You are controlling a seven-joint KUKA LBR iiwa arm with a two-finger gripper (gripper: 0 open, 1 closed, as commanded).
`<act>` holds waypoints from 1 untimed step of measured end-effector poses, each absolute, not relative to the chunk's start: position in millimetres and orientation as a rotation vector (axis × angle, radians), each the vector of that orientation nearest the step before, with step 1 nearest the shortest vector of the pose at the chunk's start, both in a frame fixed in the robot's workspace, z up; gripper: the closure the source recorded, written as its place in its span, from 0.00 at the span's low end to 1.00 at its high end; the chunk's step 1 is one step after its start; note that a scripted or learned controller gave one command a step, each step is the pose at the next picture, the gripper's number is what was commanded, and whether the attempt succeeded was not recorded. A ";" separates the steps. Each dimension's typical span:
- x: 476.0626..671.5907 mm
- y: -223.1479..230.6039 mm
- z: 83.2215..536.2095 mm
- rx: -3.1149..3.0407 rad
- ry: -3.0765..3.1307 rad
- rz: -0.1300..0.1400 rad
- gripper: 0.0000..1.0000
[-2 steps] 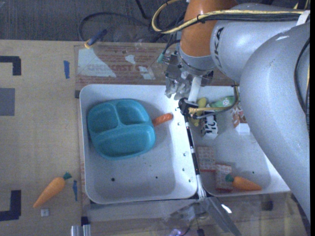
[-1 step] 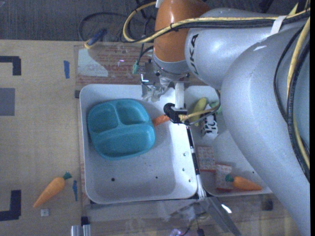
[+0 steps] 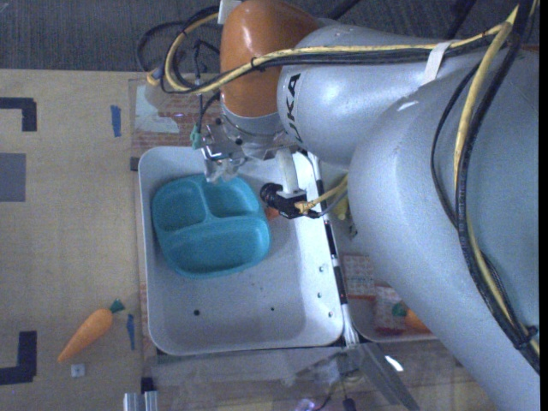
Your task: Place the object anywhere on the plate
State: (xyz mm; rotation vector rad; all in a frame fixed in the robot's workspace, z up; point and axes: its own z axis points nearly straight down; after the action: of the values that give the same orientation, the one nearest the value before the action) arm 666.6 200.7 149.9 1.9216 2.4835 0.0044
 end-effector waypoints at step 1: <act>596.1 205.0 186.1 1.416 2.806 0.001 1.00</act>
State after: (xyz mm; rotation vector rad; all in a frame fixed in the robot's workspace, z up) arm 596.1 205.0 186.1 1.4157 2.8057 0.0012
